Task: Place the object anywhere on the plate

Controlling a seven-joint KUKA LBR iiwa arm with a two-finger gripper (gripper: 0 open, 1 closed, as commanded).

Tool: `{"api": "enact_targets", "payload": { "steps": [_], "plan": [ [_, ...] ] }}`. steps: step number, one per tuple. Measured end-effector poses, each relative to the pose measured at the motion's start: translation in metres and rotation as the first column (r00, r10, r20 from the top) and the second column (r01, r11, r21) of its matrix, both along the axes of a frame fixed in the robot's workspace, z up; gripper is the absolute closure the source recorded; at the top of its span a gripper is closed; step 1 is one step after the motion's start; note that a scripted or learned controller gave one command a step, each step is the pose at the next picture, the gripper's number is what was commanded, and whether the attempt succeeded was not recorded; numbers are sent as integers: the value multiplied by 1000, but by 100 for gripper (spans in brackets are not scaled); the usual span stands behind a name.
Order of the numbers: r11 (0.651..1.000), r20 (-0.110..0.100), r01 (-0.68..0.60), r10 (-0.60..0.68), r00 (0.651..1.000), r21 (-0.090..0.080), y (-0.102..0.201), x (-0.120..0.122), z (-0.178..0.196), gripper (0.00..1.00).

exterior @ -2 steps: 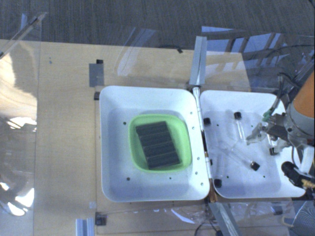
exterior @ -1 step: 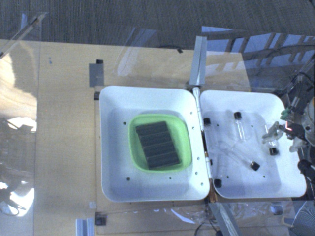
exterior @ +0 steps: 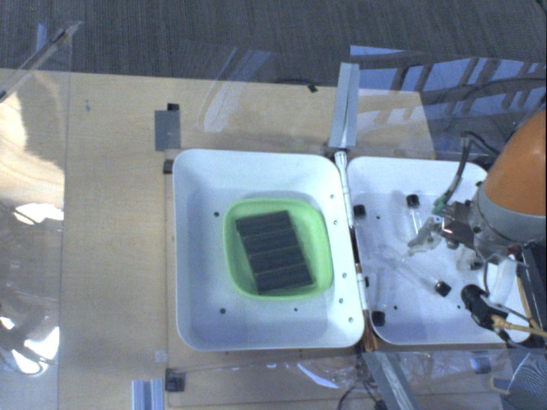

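The wooden bench (exterior: 102,254) carries two shallow white bins set side by side, their inner edges touching. The left bin (exterior: 197,314) holds a green square plate (exterior: 318,229) near its centre. A dark grey ribbed block (exterior: 273,252) lies flat on the plate, turned slightly off the plate's edges and fully inside the plate's rim.

The right bin (exterior: 393,323) has several small black pieces scattered across its floor. The arm (exterior: 517,186) enters from the right, its orange band above a grey wrist, and it hangs over the right bin. The gripper (exterior: 427,233) points left, toward the middle of the right bin, well apart from the plate and block. Its state cannot be determined: the tip is small and blurred against the white floor.
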State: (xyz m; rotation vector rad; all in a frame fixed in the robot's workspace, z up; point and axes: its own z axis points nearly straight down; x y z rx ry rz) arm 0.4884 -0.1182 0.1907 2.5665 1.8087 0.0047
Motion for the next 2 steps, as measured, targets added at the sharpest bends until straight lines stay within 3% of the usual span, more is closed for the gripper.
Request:
{"api": "enact_targets", "payload": {
  "steps": [1, 2],
  "plan": [
    [997, 3, -79, 79, 997, -3, -53, 0, 68, 0],
    [1000, 1, -27, 27, 1000, -2, -77, 0, 51, 0]
  ]
}}
